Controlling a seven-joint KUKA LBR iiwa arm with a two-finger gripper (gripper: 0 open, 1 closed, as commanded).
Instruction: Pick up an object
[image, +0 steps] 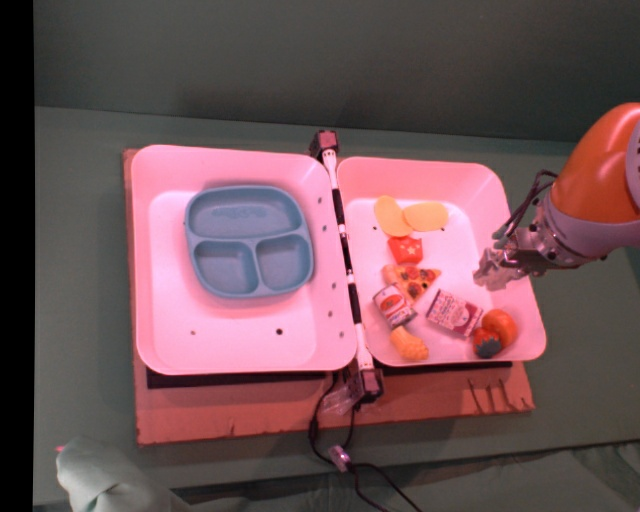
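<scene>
My gripper hangs over the right side of the right bin, near its right wall, with nothing seen between its fingers. Below it to the left lie several toy foods: a red carton, an orange fruit with a small blue piece beside it, a small can, a pizza slice, a red block, two yellow chips and a yellow banana-like piece.
The left bin holds a blue divided plate. A black and white hinge bar runs between the bins. Cables trail off the front of the brown board. A pale cloth lies at the lower left.
</scene>
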